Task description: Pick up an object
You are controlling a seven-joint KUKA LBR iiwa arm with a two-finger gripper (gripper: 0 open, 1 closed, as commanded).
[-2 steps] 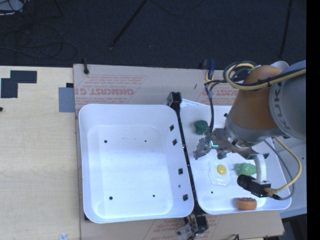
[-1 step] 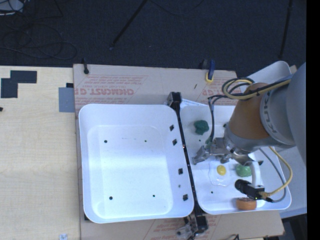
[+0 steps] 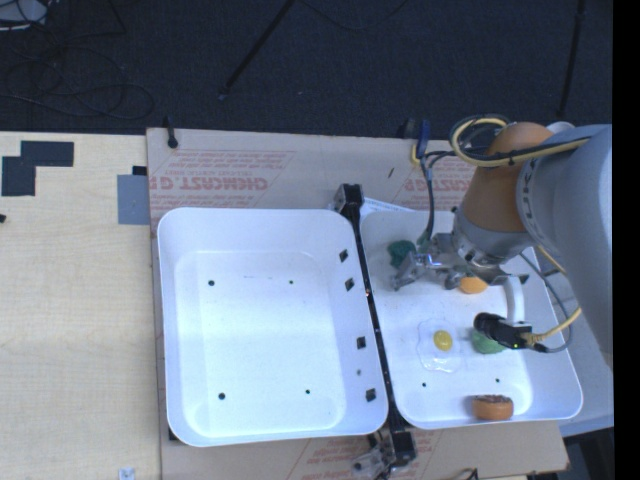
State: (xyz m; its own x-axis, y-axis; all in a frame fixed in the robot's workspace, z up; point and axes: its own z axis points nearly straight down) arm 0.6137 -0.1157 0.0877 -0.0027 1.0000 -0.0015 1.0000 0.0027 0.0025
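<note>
The arm reaches from the right into the right bin [image 3: 560, 398]. Its gripper [image 3: 408, 268] hangs low over the bin's upper left part, fingers pointing left, right at a small green object [image 3: 401, 250]. Whether the green object sits between the fingers is hidden by their metal parts. An orange piece [image 3: 471, 286] lies just under the wrist. A fried-egg toy [image 3: 442, 343] with a yellow yolk rests mid-bin. A green object [image 3: 487, 344] lies right of it, partly under a black cable end. A brown bun-like item [image 3: 492, 406] sits near the front wall.
The left bin [image 3: 170, 268] stands beside the right one, parted by a black clip rail [image 3: 362, 308]. Both rest on cardboard on a wooden bench. Cables loop off the arm's wrist [image 3: 480, 138] over the right bin's far side.
</note>
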